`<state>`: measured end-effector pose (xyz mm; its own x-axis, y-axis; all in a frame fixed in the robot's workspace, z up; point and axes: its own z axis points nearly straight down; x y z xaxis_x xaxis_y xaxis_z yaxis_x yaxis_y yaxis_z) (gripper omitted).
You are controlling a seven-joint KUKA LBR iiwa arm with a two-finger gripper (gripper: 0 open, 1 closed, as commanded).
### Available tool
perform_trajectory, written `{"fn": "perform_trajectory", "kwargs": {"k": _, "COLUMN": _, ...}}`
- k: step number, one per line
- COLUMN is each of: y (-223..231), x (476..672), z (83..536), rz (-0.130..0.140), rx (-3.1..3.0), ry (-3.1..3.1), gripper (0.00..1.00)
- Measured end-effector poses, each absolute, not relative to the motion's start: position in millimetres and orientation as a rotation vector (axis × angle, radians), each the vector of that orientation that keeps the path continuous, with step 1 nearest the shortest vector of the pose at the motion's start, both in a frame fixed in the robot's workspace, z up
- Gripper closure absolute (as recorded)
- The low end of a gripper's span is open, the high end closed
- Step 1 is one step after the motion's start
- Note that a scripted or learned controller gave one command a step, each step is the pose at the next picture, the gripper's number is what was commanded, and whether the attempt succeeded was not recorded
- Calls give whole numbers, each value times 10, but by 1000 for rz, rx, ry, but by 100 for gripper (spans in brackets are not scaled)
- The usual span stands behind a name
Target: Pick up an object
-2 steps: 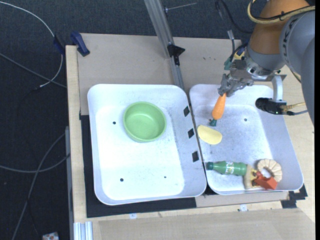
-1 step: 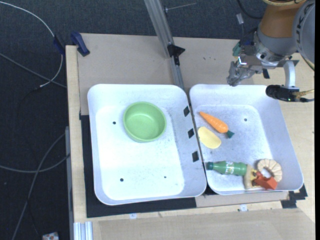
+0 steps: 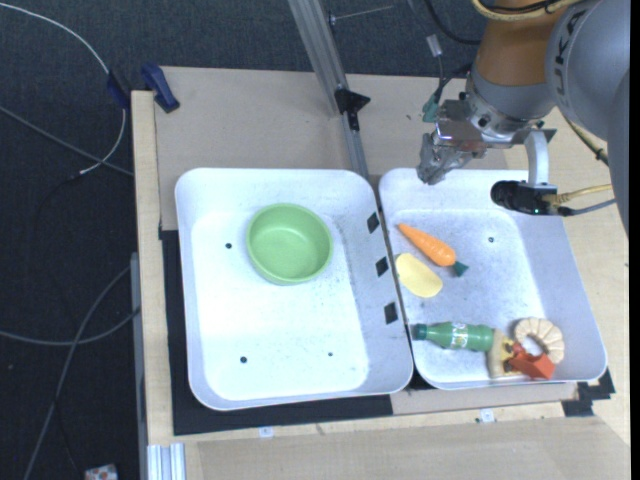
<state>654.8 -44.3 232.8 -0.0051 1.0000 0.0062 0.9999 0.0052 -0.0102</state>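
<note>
Overhead, the claw (image 3: 436, 171), grip unreadable, hangs above the carrot (image 3: 428, 245) and yellow piece (image 3: 418, 276).

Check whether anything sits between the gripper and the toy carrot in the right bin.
Nothing visible does. The gripper is above the right bin's far-left corner, and the toy carrot lies just nearer the camera on bare bin floor. The yellow piece lies beyond the carrot, outside that path.
</note>
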Motion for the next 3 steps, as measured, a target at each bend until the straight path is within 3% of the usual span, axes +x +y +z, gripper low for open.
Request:
{"fn": "perform_trajectory", "kwargs": {"k": 1, "y": 49, "x": 6392, "z": 2442, "rz": 6, "rx": -2207, "ry": -2220, "gripper": 100}}
{"fn": "perform_trajectory", "kwargs": {"k": 3, "y": 931, "x": 5876, "z": 2502, "rz": 12, "rx": -2205, "ry": -2218, "gripper": 100}}
